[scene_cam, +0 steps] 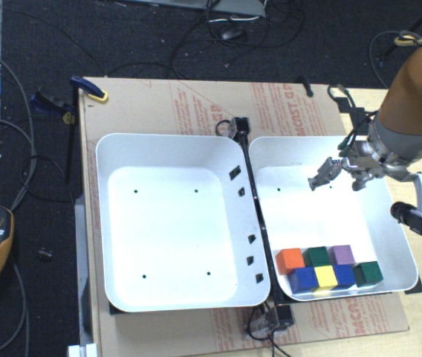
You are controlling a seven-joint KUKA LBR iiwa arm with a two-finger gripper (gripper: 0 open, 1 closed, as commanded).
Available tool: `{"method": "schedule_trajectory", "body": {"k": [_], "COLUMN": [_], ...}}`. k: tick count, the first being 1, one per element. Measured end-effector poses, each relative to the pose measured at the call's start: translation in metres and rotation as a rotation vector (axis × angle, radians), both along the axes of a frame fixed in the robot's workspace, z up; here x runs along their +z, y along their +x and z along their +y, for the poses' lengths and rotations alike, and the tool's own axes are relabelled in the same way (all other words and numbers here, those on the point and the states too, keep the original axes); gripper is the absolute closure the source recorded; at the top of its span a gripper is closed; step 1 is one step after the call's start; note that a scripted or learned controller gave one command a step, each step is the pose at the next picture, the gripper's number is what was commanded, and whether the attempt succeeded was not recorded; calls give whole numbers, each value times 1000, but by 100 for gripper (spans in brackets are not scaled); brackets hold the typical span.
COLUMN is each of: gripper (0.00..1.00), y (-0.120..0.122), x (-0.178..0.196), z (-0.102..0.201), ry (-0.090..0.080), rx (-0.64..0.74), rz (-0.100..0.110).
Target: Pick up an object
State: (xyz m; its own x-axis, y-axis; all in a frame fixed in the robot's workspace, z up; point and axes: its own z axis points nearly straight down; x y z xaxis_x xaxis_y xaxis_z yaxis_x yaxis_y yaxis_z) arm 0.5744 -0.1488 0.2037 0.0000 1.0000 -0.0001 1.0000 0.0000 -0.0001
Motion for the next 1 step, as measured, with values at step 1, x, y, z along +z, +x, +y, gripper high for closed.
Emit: {"method": "schedule_trajectory", "body": {"k": [1], "gripper": [0], "y": [-70], "x": [-27], "z": [-48], "ry": [0], "rx": [-6], "rz": [4]}}
